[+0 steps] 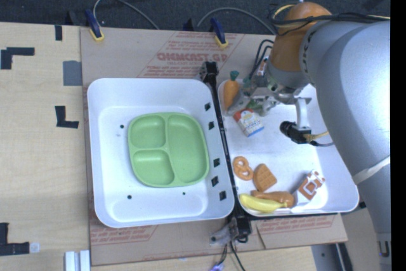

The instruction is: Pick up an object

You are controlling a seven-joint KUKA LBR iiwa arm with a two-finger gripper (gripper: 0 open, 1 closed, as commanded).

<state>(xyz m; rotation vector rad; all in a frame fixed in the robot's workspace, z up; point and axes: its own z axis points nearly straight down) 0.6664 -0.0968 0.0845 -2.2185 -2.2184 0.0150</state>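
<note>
My gripper (255, 100) hangs low over the far left part of the right bin (330, 200), under the orange-banded wrist. An orange carrot toy (229, 92) lies just left of it, by the bin's far left corner. A small white carton with a red and blue label (249, 122) sits directly in front of the gripper, close to or touching it. Near the front of this bin lie a pretzel (242, 167), a brown bread piece (264, 176), a yellow banana (259, 203) and a red and white block (311, 185).
The left bin (108, 200) holds a green divided plate (168, 149). A black divider with clips (219, 136) runs between the bins. The grey arm covers the right bin's far right side. Cables and blue clamps lie beyond the bins.
</note>
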